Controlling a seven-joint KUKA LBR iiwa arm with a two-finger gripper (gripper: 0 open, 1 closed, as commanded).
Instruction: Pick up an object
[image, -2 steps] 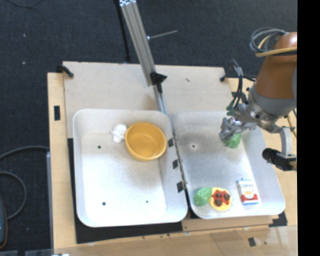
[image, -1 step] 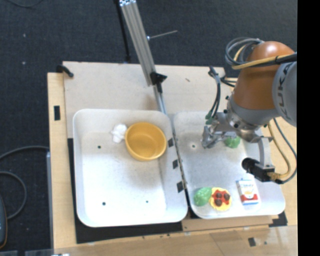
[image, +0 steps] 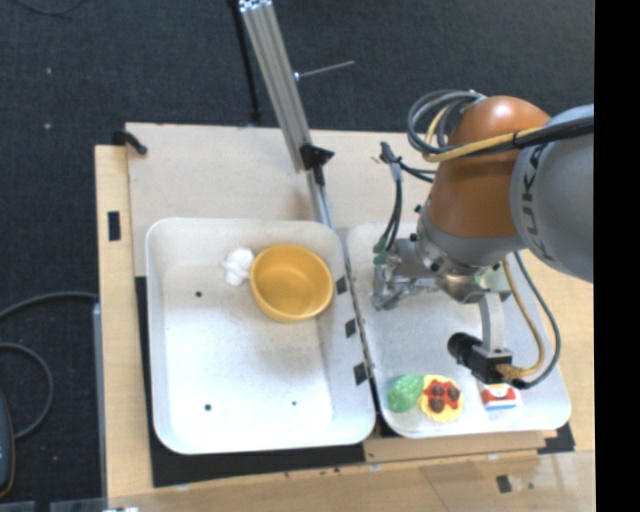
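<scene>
Two white bins are set side by side on the bench (image: 115, 300). The arm (image: 490, 190) is seen over the right bin (image: 555, 405), its orange band above the far part of that bin. The gripper (image: 390, 285) is judged to lie under the wrist, close to the bin's left wall; its state cannot be told from this view, and nothing is seen held in it.

Candidate objects: a green piece (image: 405, 392), a yellow piece with red spots (image: 442, 397) touching or just beside it, and a small red, white and blue item (image: 500, 399), all along the near edge of the right bin. In the left bin (image: 165, 420), a yellow bowl (image: 290, 282) is set near the far right corner, with a small white object (image: 238, 265) against its left side.

Step in hand is judged to be the approach; no grasp is made yet. The next move calls for a target to be chosen and the gripper brought over it. The near-edge items are crowded against the bin wall, so a clean descent may be hard.
</scene>
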